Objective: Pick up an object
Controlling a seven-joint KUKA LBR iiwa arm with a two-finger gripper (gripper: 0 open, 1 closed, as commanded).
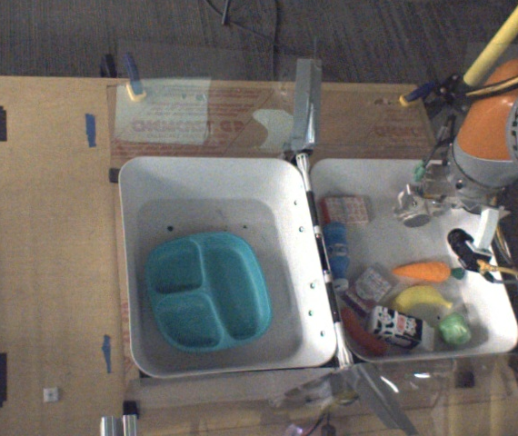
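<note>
I'm sitting in the approach step right now: the gripper (420, 203) hangs over the top of the right bin (382, 175) with nothing in it, and I can't tell its state from up here. The toys sit lower down: carrot (422, 272), banana (424, 302), a small carton (395, 327). Next I'd need to swing toward the carrot and drop squarely onto it.

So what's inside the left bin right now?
The left bin holds a teal divided plate, lying flat toward the near side. Its three compartments look bare. Whatever sits beneath the plate is covered, so I can't tell.
</note>
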